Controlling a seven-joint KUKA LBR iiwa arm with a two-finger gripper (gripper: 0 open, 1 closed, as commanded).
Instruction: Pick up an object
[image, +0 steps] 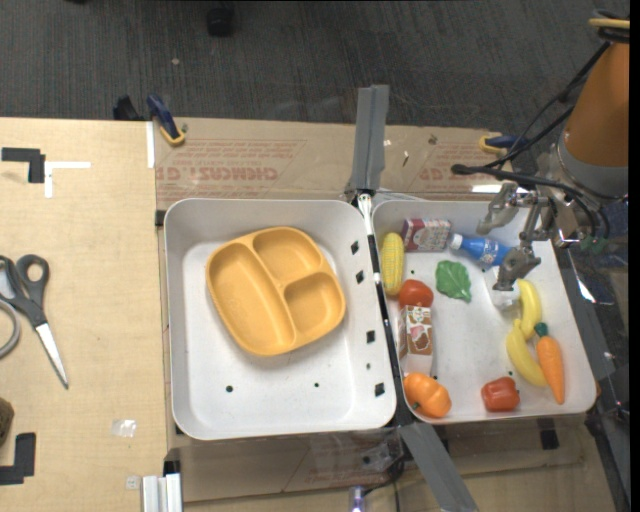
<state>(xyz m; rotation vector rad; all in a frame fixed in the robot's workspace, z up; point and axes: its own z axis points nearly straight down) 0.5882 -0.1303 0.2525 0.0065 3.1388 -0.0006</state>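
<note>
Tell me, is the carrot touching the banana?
Touching. The camera view shows the carrot lying against the lower banana, with no white bin floor between them.

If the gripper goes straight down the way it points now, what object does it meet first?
Probably the upper banana: the gripper hangs just above its top end in the right bin. The blue bottle lies beside it, to the left. Depth is unclear from this single slanted view.

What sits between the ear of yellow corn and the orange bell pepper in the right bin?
In the camera view, a red tomato and a small brown-and-white packet lie between the ear of yellow corn and the orange bell pepper, along the right bin's left side.
</note>
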